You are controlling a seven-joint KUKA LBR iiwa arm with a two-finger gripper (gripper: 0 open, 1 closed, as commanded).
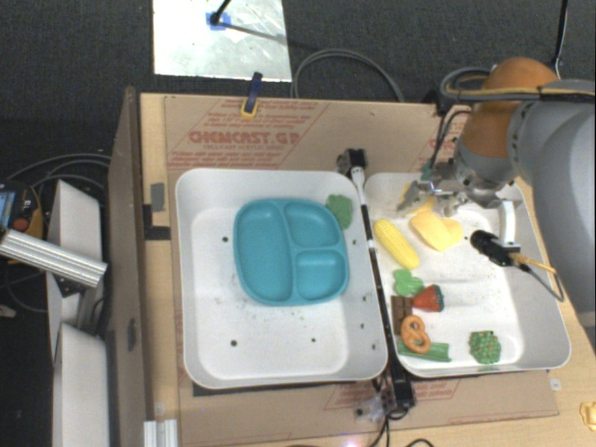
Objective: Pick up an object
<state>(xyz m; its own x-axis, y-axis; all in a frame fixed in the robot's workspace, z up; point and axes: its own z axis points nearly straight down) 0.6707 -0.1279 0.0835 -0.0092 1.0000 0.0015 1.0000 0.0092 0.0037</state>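
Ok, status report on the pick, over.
Gripper over right bin, far end, above pale yellow piece. No grasp visible. Corn cob close beside it.

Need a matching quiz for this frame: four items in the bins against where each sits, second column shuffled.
1. plate
2. corn cob
3. broccoli
4. pretzel

A. right bin, lower right in the view
B. left bin, middle
C. right bin, lower left in the view
D. right bin, upper left in the view

Pairs: 1-B, 2-D, 3-A, 4-C.
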